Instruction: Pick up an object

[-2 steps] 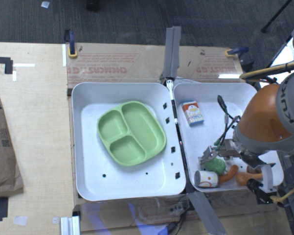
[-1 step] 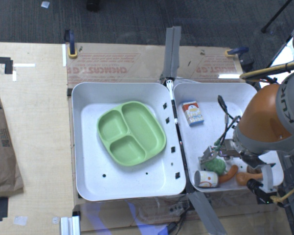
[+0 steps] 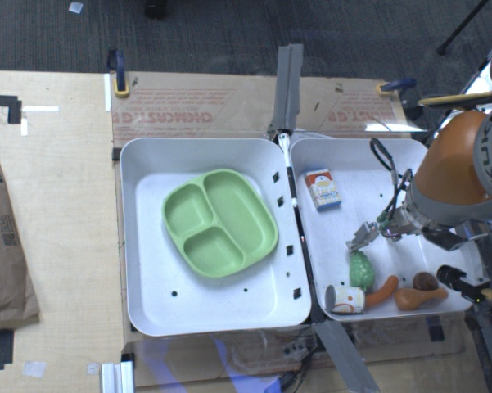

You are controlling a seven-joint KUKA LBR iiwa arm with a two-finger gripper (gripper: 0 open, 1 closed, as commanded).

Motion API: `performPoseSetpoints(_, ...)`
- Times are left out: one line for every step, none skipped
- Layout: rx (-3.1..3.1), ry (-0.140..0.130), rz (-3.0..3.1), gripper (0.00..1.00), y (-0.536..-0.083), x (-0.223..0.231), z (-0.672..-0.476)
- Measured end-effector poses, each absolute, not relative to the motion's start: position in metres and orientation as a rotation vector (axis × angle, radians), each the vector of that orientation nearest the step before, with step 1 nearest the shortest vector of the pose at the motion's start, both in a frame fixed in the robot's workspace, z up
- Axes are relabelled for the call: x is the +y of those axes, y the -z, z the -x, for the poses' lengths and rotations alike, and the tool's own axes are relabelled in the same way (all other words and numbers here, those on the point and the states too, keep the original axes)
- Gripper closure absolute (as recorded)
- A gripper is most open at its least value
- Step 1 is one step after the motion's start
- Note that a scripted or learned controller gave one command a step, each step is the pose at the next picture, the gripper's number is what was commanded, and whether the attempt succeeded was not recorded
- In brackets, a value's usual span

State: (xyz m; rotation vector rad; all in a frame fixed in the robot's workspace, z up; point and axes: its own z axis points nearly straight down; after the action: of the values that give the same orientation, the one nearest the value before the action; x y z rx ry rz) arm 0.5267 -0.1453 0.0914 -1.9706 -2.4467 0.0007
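Partly cut off, arm, jaws above green toy, spread unclear.

Light falls evenly and fairly bright from above, so the bench reads pale and clean. The two white bins to the left of and around the end effector show no hard glare, only soft shadow along their inner walls. The green tray, well left of the end effector, casts a faint shadow at its lower edge. Beyond the bench the dark floor sits dim. Focus is reasonable throughout, though fine detail near the end effector stays slightly soft.
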Motion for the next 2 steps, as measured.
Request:
performPoseSetpoints(-2.380, -0.001, 2.052, 0.00, -0.092, -0.198, -0.528)
performPoseSetpoints(-2.527, -0.002, 1.863, 0.00, -0.091, -0.101, -0.538)
